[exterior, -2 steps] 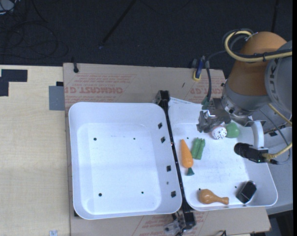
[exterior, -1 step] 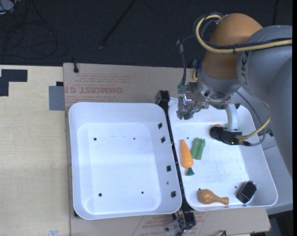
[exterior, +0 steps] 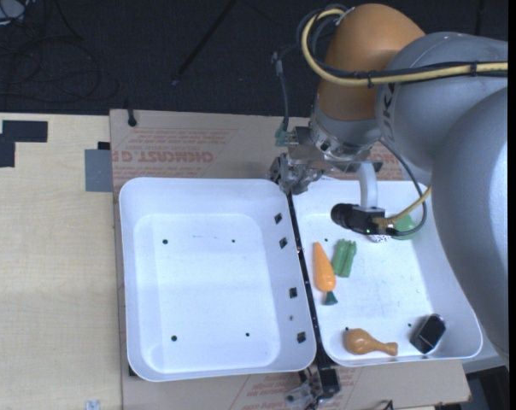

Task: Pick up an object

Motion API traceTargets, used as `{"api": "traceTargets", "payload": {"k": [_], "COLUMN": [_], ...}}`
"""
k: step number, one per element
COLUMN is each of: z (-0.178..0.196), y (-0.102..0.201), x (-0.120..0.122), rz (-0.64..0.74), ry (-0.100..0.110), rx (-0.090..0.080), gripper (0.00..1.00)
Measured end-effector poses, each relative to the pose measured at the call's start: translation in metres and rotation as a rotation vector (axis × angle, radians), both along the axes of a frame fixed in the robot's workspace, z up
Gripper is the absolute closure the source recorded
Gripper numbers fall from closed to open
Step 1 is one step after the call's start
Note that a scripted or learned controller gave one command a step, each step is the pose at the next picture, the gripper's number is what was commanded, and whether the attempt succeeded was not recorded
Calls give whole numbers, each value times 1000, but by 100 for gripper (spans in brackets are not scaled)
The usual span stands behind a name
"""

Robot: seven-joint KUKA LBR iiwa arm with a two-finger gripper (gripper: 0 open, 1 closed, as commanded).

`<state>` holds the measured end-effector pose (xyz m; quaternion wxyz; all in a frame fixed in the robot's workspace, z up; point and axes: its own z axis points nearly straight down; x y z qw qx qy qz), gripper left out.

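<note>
My gripper (exterior: 290, 174) hangs over the back rim where the two bins meet, at the far left corner of the right bin (exterior: 459, 314). Nothing shows between it and the bin. An orange carrot (exterior: 324, 269) with a green tip lies near the right bin's left wall, in front of the gripper. A green ridged piece (exterior: 344, 258) rests just right of the carrot. A tan drumstick-shaped toy (exterior: 368, 342) lies at the front of that bin. A black object (exterior: 428, 332) sits in its front right corner.
The left bin (exterior: 130, 229) stands beside the right one, with a dark divider strip (exterior: 302, 272) between them. A small green thing (exterior: 404, 225) shows partly under the arm. The big grey arm covers the right bin's far right side.
</note>
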<state>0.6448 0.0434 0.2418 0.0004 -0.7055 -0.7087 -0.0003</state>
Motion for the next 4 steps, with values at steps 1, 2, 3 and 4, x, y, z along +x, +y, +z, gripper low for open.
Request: {"api": "traceTargets", "payload": {"k": [1, 2, 3, 4], "z": [19, 30, 27, 153], "y": [65, 159, 202, 199], "x": [-1, -2, -1, 0], "rz": [1, 4, -1, -3], "ry": [0, 0, 2, -10], "rx": [0, 2, -1, 3], "gripper": [100, 100, 100, 100]}}
